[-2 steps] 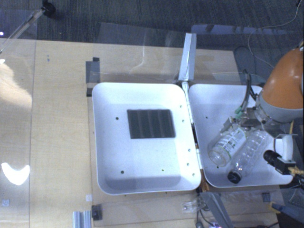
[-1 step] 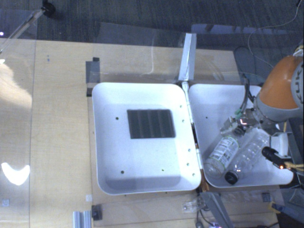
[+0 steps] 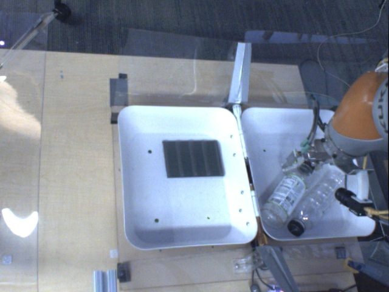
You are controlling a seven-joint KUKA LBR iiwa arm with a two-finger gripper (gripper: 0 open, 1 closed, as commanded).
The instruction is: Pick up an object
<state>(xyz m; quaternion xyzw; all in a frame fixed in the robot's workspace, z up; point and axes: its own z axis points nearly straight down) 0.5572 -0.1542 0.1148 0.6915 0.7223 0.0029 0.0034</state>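
Gripper (image 3: 306, 157), lower right, over clear plastic bottles (image 3: 298, 196) in right bin (image 3: 267, 132); finger state indiscernible, arm (image 3: 361, 117) cropped.

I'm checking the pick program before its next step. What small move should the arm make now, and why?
Probably a short descent onto the labelled bottle. The gripper sits in the right bin just above that bottle's upper end, with nothing visibly held. A second clear bottle with a black cap lies against it, so centring over one body may help.
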